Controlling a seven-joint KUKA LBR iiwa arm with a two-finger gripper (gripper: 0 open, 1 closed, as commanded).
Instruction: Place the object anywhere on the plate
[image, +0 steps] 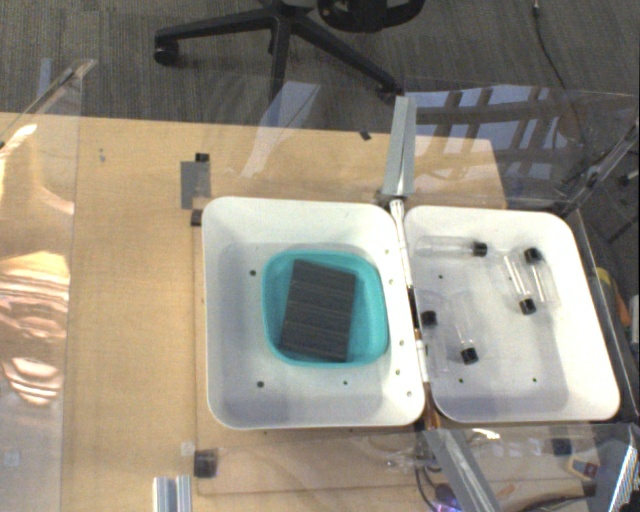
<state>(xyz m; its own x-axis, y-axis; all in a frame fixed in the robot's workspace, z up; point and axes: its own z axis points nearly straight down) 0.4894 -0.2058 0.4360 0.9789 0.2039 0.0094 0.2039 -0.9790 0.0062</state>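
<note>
At the far left, the wooden tabletop (110, 330) lay bare apart from a small dark bracket (197, 184) at about eleven o'clock of the left bin. The left bin (235, 390) held a teal plate (373, 320) near its centre, and on that plate sat the object, a dark grey ribbed block (318, 310), resting flat with its long side running roughly from twelve to six o'clock and tilted slightly clockwise. The block lay wholly within the plate's rim, with teal showing on every side of it. A metal divider post (400, 150) rose at twelve o'clock of the seam between the two bins. In the right bin (590, 380), several clear tubes with black caps (530, 280) were scattered, most toward twelve and three o'clock of its floor, well apart from the plate. Judged from how things lay, the placing looked complete: the block was already on the plate, and nothing seemed left to do but confirm it stayed put. As for the end effector, I could not tell whether it was open or closed.
</note>
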